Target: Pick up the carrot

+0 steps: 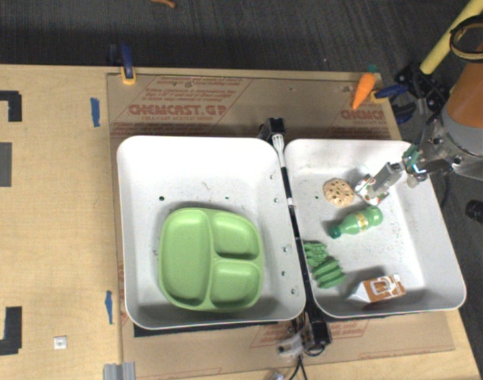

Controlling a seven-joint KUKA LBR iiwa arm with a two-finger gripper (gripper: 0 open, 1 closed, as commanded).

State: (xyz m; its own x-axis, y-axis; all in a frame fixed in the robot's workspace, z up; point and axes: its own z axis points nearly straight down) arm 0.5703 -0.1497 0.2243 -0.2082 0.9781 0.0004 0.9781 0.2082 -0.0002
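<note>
Landmark: right bin (431, 236), shallow glossy white plastic, rounded corners. Carrot (364, 90), tapered orange with green top, lies outside it on the brown cardboard, beyond its far rim, near a blue clamp (389, 92). Gripper (374, 184) hangs over the bin's far half, just above the green bottle (357, 222) and beside a round speckled cookie (336, 191); cannot tell its state. Ridged green beans (322, 264) sit at its left wall, a small orange-brown box (382, 288) near its front rim.

The plate (211, 257) lies in the left bin (138, 212); the carrot (363, 90) lies behind the right bin (431, 236).
</note>
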